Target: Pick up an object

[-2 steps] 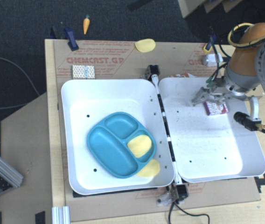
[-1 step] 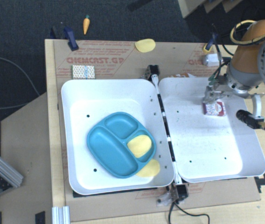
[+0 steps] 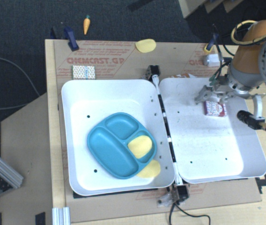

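Carpet, dark and blue-grey, surrounds the wooden bench [image 3: 105,60]. Left white bin [image 3: 77,107] holds a blue divided plastic plate [image 3: 114,146] (yellow pieces on it). Right white bin [image 3: 203,163] holds a small red-and-white packet [image 3: 215,109], directly under the two-finger gripper [image 3: 216,93], spread open, gripping nothing.

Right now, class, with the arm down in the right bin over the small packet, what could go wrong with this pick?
1. The red and white packet lies flat on the bin floor, so the gripper may slide over it and come up with nothing.
2. It sits near the right bin's far wall, so a push could shove it against that wall instead of lifting it.
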Action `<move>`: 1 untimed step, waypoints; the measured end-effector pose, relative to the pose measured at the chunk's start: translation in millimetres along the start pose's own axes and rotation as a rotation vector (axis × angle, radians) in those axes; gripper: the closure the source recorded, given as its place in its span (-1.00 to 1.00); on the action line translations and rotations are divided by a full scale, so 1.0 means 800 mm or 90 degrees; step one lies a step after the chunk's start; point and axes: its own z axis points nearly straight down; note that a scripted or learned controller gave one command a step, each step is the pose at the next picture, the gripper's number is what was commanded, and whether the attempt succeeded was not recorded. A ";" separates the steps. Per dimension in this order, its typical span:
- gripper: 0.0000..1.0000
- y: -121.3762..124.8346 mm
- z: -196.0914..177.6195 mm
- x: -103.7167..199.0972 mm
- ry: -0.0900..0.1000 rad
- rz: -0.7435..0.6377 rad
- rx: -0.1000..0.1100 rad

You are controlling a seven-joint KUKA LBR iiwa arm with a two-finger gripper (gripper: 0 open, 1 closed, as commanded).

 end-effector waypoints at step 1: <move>-1.00 0.001 0.014 0.000 0.002 0.000 0.003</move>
